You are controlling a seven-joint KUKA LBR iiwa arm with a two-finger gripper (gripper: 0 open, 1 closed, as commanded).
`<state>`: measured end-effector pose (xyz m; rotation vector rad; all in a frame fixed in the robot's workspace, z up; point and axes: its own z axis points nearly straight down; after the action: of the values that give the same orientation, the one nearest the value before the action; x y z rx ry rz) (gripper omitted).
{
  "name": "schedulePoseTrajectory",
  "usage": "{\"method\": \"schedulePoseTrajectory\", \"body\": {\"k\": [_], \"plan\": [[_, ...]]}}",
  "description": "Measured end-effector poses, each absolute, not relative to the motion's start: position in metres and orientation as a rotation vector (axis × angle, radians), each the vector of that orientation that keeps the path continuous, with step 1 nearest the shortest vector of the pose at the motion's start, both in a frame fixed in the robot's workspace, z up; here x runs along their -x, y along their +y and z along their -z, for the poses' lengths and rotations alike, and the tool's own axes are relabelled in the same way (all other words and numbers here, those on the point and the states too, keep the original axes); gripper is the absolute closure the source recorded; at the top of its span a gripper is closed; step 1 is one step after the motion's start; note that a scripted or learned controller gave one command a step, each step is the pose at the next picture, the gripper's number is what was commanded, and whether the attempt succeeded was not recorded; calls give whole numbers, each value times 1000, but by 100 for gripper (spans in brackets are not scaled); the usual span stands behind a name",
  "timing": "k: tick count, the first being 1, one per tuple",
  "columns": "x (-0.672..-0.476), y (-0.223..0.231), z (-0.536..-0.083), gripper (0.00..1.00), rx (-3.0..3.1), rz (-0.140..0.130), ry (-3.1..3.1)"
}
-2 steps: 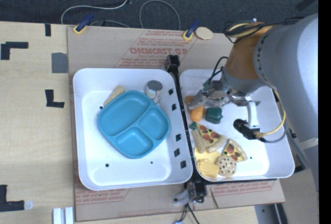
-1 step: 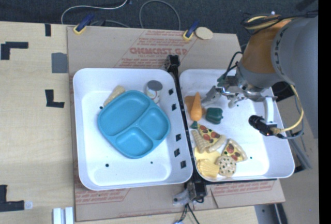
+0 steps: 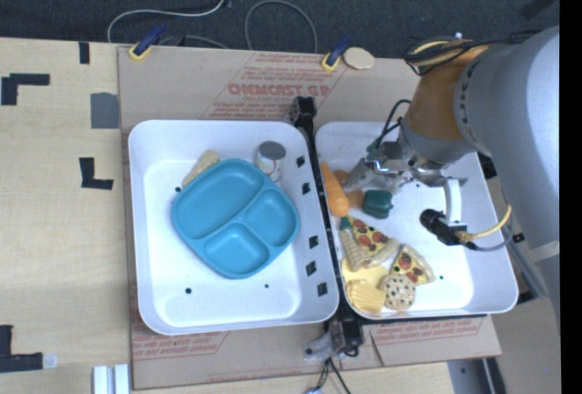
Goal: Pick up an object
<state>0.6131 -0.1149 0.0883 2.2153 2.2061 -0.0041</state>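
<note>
**Gripper low over right bin, beside green piece**

Right bin point(image 3: 491, 292): cookie point(image 3: 396, 290) and pizza slices point(image 3: 371, 240) near its front edge. Arm enters from 3 o'clock, wrist bent downward. Gripper point(image 3: 386, 176) sits just above the green object point(image 3: 377, 201); finger opening cannot be told. Orange carrot point(image 3: 336, 192) at 9 o'clock of gripper. Left bin point(image 3: 145, 201) carries blue divided plate point(image 3: 236, 217).

arm point(image 3: 509, 101) cut off at right edge; tan item point(image 3: 200, 168) mostly hidden under blue tray point(image 3: 236, 217).
</note>
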Motion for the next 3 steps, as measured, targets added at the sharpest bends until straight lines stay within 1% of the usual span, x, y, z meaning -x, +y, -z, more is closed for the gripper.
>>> {"method": "schedulePoseTrajectory", "body": {"k": [1, 2, 3], "plan": [[-602, -113, -89, 0, -2214, -2, 2199], [-610, -116, -88, 0, -2218, 7, 2215], [-613, -123, -87, 0, -2219, -3, 2221]]}}
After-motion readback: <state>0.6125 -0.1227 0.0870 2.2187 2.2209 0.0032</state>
